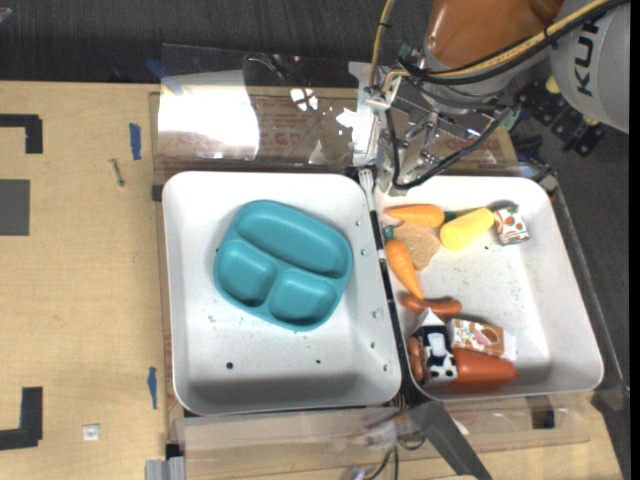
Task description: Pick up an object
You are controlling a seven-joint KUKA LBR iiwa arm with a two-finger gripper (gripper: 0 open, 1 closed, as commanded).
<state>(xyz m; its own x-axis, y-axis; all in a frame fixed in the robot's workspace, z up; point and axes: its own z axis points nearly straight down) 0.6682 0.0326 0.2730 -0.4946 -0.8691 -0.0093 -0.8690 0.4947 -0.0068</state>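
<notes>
My gripper [393,164] hangs over the back left corner of the right bin [560,298], just above the divider between the bins. Nothing is visibly held in it. Directly below and in front of it lie an orange carrot [413,213], a tan bread slice [422,246] and a second carrot [402,266]. A yellow lemon-like piece [467,228] and a small red and white carton [512,226] lie to its right. At the bin's front left sit a black and white cow toy [436,354], a brown box [480,336] and a red sausage [474,371].
The left bin [200,348] holds a teal divided plate [283,263]. A clear plastic sheet [260,118] lies behind the bins. Cables loop down from the arm's wrist [480,28] over the right bin's back edge.
</notes>
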